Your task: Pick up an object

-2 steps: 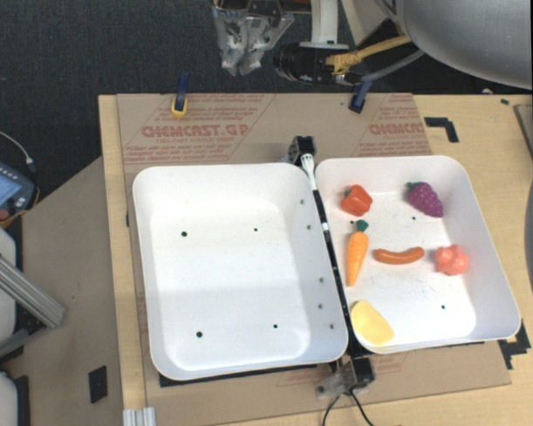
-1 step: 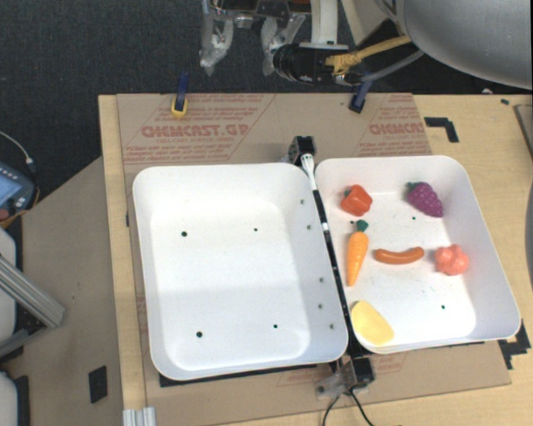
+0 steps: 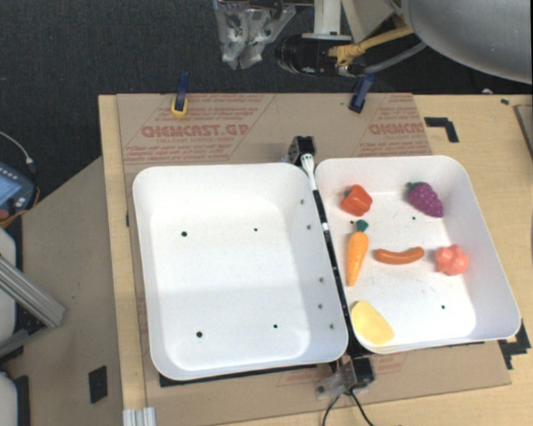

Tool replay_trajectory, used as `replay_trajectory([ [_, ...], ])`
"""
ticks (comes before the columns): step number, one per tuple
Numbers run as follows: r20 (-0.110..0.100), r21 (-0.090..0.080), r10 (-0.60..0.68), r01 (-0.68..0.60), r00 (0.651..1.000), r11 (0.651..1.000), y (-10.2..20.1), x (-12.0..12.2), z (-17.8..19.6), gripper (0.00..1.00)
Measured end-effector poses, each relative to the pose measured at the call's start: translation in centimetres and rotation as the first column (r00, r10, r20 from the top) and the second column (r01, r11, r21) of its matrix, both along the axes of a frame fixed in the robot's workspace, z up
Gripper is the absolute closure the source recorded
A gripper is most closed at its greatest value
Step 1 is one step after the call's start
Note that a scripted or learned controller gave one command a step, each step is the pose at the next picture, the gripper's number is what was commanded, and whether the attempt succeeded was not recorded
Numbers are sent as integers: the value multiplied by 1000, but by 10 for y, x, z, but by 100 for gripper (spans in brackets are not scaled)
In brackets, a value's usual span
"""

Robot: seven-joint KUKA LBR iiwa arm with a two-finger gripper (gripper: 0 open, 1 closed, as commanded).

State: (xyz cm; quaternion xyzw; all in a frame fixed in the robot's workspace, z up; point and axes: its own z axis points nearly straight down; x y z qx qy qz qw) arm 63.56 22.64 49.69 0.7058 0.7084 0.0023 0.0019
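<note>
Cardboard-topped bench, viewed from above. Left bin (image 3: 224, 253) at 9 o'clock; gripper (image 3: 247, 32) parked at 12 o'clock beyond it, open or closed impossible to tell. Right bin (image 3: 427, 300) stocked with carrot (image 3: 356, 257), pepper (image 3: 356, 198), sausage (image 3: 398, 256), grapes (image 3: 425, 199). Judged easiest target: sausage, well apart from neighbours; best approached squarely, across its narrow width.

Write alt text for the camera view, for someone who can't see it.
Two shallow white bins sit side by side on a bench; the right bin holds toy food: an orange pepper, purple grapes, a carrot, a sausage, a pink piece and a yellow piece. The robot's hand hangs above the bench's far edge, away from the bins.
</note>
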Motion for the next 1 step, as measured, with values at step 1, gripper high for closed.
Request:
replay_trajectory([
  [1, -1, 0, 0, 0, 1000, 1000, 0, 0, 0, 0],
])
